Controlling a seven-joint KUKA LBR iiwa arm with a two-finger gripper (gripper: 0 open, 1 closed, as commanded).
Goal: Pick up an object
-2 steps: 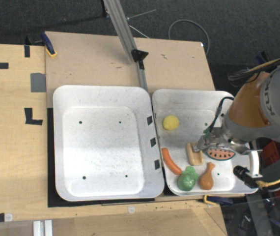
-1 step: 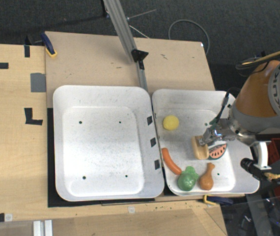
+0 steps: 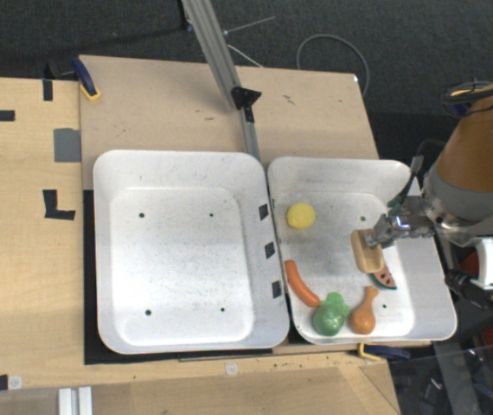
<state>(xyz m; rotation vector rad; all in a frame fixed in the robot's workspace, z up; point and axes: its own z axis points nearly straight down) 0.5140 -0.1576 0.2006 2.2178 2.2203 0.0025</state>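
The right bin (image 3: 342, 175) holds several small objects. A yellow ball (image 3: 300, 216) lies near its left wall. An orange carrot-like piece (image 3: 301, 284), a green lumpy toy (image 3: 329, 314) and an orange pear-shaped toy (image 3: 363, 312) sit along the front. A tan block (image 3: 366, 254) and a watermelon slice (image 3: 386, 277) lie on the right side. My gripper (image 3: 383, 232) reaches in from the right and hangs just over the tan block's upper edge. Whether it touches the block is unclear.
The left bin (image 3: 108, 232) stands beside the right one, their rims meeting in the middle. A slanted metal rail (image 3: 216, 46) runs from the top down to the bins' junction. The arm's grey and orange body (image 3: 471, 162) looms over the right bin's right rim.
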